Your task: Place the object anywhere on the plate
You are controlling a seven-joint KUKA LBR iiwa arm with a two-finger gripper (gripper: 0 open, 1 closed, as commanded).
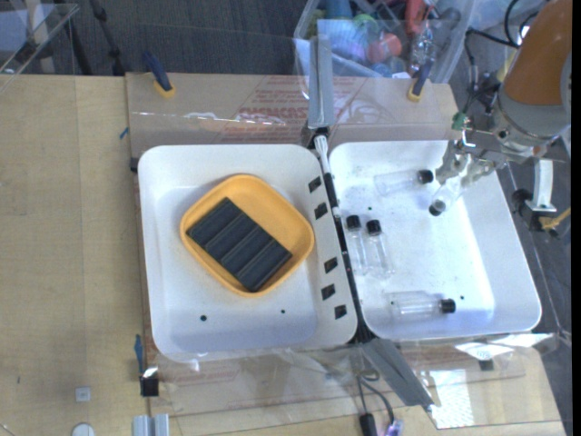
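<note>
Gripper [451,182] over right bin, vial [444,194] tilted, cap down-left

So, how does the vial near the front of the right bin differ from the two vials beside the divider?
The front vial lies crosswise with its black cap pointing right; the two vials beside the divider lie side by side, lengthwise, black caps toward the back. The front vial lies alone; the pair almost touch. All are clear with black caps, in the right bin.
</note>
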